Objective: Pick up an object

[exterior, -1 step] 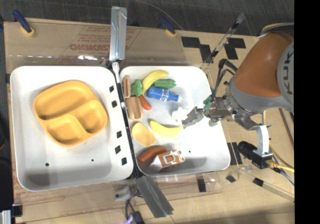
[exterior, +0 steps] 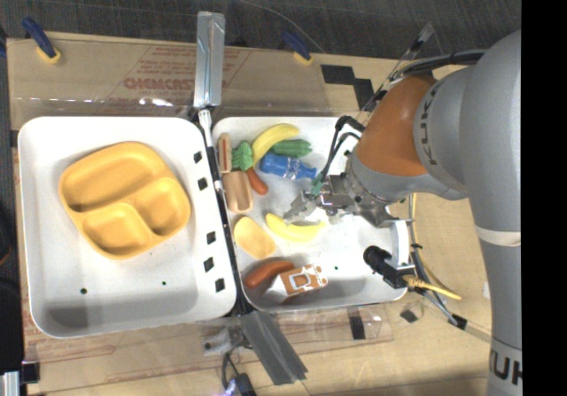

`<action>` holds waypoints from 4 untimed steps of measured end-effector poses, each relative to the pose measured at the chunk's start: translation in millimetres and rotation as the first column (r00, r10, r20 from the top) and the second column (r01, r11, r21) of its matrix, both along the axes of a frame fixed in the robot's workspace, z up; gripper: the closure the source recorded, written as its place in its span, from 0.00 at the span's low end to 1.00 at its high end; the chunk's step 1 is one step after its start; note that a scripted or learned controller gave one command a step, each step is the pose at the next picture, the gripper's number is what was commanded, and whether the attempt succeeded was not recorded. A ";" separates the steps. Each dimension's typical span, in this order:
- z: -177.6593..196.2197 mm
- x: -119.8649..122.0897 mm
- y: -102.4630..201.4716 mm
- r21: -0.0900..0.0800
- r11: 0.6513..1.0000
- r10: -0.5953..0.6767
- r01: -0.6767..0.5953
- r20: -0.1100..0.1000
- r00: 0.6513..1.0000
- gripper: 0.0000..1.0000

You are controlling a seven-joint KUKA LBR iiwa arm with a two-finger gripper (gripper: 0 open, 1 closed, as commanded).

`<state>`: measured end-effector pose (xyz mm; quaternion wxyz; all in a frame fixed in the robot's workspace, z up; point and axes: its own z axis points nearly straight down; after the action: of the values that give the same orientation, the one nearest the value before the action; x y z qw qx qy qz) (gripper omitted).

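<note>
Bench: brown cardboard sheet (exterior: 106, 66) under two shallow white bins set side by side, with blue clamps (exterior: 42, 40) on its far edge. The left bin (exterior: 35, 235) and right bin (exterior: 354, 266) meet along a shared wall.

Gripper (exterior: 306, 205): low inside the right bin, about mid-bin, tip directed toward the shared wall. Grip state cannot be told. From above the tip reads as a small metallic cluster, so released or clenched is not resolved.

Lower banana (exterior: 294, 229): lies flat on the bin floor just on the near side of the gripper tip. It is the closest object. Contact between the two cannot be told.

Further out in the right bin:
- pale yellow slice (exterior: 254, 237), just left of the lower banana, near the shared wall
- blue piece (exterior: 288, 166), just beyond the gripper
- green piece (exterior: 294, 147) and upper banana (exterior: 275, 137), beyond the blue piece, by the far wall
- hot dog (exterior: 237, 189), lying along the shared wall
- brown sausage (exterior: 264, 272) and orange-and-white carton (exterior: 304, 281), just beside each other at the near wall

Arm pose: the wrist is bent down and leftward into the bin. The orange band (exterior: 399, 133) sits above it, over the bin's right rim. The thick grey link (exterior: 496, 120) runs along the right side of the view.

Left bin: holds a yellow divided tray (exterior: 124, 199), well apart from the gripper.
</note>
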<state>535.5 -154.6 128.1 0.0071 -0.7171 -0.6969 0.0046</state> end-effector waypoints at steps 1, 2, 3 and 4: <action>-29.4 -28.6 -18.2 0.003 0.988 -0.155 0.155 0.030 0.987 0.00; -30.5 24.1 16.7 0.000 0.934 -0.358 0.358 0.028 0.933 0.00; -35.9 89.5 43.3 -0.007 0.769 -0.639 0.639 0.010 0.769 0.00; 10.2 35.5 -7.0 -0.007 0.698 -0.716 0.716 0.009 0.698 0.00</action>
<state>571.1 -161.6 138.3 0.0028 -0.9316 -0.3635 0.0031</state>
